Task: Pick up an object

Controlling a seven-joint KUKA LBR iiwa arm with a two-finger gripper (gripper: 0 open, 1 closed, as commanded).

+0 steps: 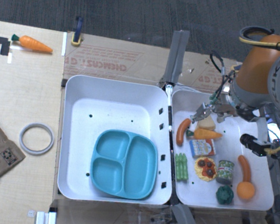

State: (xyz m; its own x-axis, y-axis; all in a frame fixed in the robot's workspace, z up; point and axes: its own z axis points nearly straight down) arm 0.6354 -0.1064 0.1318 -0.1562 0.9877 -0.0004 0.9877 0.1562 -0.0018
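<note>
over the right bin (267,202) the grey arm reaches in from the right, its orange band above the wrist, and the tool (205,113) hangs above the bin's upper left part, close over a pale wedge-shaped item (206,123). whether its fingers are spread or closed i cannot tell, and nothing shows between them. just below lies a toy carrot (208,135), with a red sausage (181,131) to its left near the bin wall. further down sit a blue packet (198,147), green pea pods (181,167), a small pizza piece (205,168), a green-labelled can (225,171), a dark green vegetable (224,194), an orange fruit (246,190) and a second sausage (245,168). the left bin (76,126) holds a teal divided plate (124,163). on the surface (13,96) to the left lie a tape ring (36,138) and another carrot (33,43).
</note>
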